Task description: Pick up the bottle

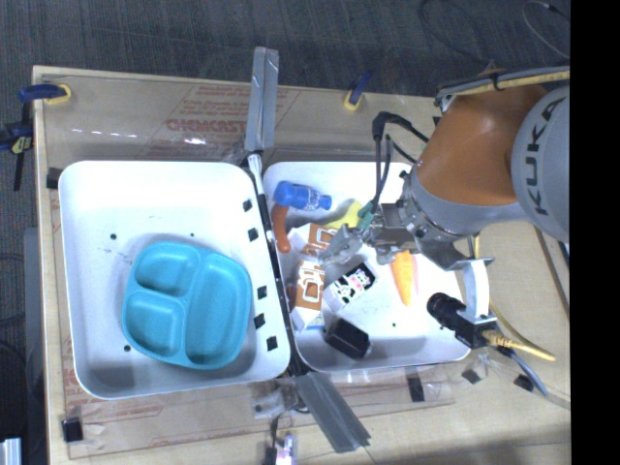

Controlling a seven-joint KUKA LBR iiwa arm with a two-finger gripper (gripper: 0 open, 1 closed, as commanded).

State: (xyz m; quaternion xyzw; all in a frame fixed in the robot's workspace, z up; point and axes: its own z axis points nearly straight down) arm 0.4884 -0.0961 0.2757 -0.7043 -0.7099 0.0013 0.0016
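The bottle (301,199) is small and blue with a lighter label. It lies on its side at the far left corner of the right bin (441,349). My gripper (345,247) hangs low over the middle of that bin, above a clutter of items. It is to the right of the bottle and nearer the camera, apart from it. The arm's grey and orange body hides the bin's right part.
Under and around the gripper lie an orange-and-white carton (310,281), a black-and-white piece (355,282), a yellow item (348,212), an orange carrot (403,275) and a black block (347,338). A blue sectioned plate (188,303) sits in the left bin (87,211).
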